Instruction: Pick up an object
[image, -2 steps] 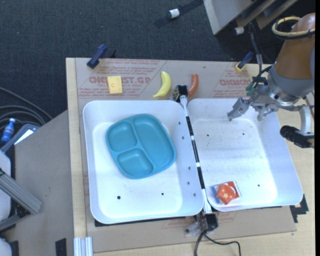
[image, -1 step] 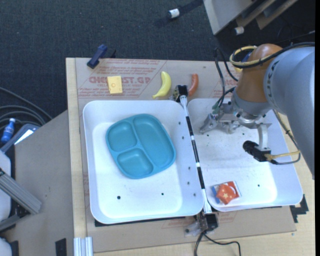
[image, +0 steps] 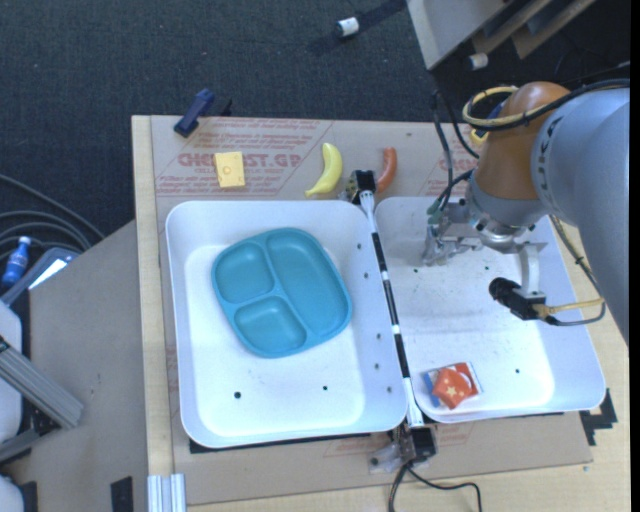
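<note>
the little orange and white packet (image: 453, 384) lies in the right bin (image: 560, 385), at the near edge, close to the wall between the two bins. that is the thing to pick up, i think. the grab has not begun. the gripper (image: 441, 249) is down low at the far end of the same bin, well apart from the packet, and holds nothing. next it must come near, over the packet, and go down. nothing is in the way. the left bin (image: 190, 330) holds a blue plate (image: 281, 291). behind the bins lie a banana (image: 325, 171) and a carrot (image: 386, 170).
</note>
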